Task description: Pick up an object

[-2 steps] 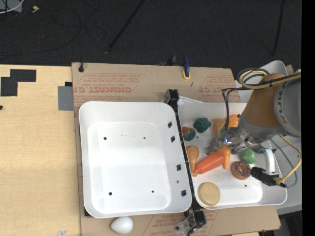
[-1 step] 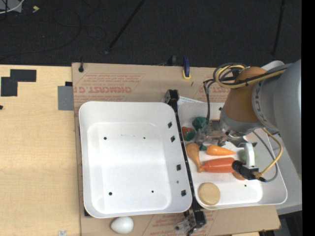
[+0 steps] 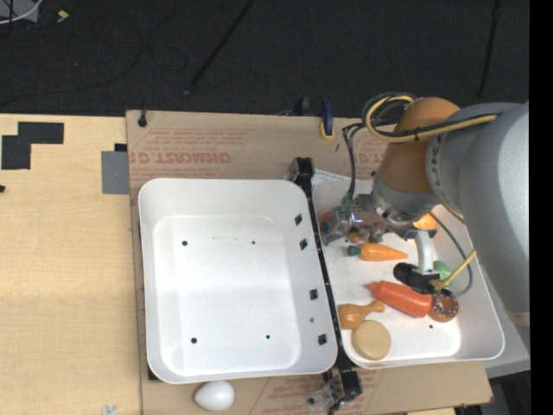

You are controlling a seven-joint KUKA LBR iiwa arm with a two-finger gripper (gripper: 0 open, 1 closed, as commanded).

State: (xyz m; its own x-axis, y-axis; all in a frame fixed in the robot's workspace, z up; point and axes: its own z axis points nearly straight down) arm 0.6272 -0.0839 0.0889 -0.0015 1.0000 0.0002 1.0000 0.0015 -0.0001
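While two carrots [image 3: 382, 252] [image 3: 403, 298] share a bin [image 3: 480, 334], one egg [image 3: 214, 395] lies outside.

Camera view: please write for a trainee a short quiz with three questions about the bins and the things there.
1. True or false: the white egg lies inside the left bin.
2. Which thing in the right bin lies nearest the view's bottom edge? A small orange carrot; B round beige disc; C red-orange carrot.
3. Fill in: the end effector is above the ____ bin.
Key: 1 false; 2 B; 3 right.
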